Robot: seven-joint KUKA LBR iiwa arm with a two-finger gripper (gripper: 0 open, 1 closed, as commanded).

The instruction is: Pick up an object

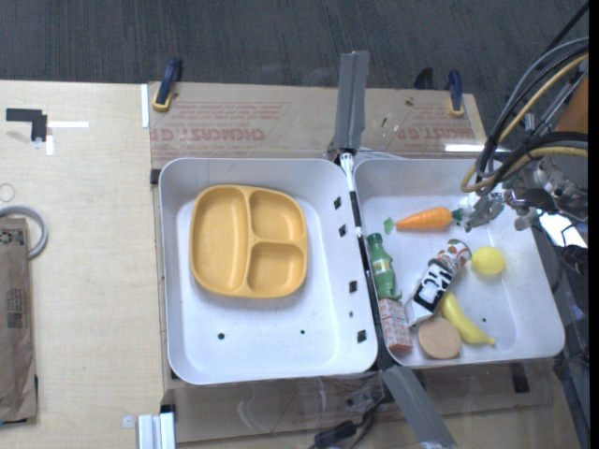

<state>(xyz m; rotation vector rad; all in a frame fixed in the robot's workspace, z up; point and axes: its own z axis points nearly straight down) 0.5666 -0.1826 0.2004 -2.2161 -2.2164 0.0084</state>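
Note:
The right bin [524, 344] holds an orange carrot [423, 219], a green bottle [381, 266], a yellow lemon [489, 261], a banana [465, 321], a black-and-white bottle [438, 278], a tan round object [439, 340] and a small red-labelled packet [395, 324]. My gripper [489, 209] hangs over the bin's upper right part, just right of the carrot's leafy end and above the lemon. Nothing is seen held between its fingers.
The left bin [187, 335] carries a yellow divided plate [249, 241]. A grey divider post [351, 101] rises between the bins at the back. Cables and the arm crowd the right edge. A brown paper bag [14, 316] lies at far left on the bench.

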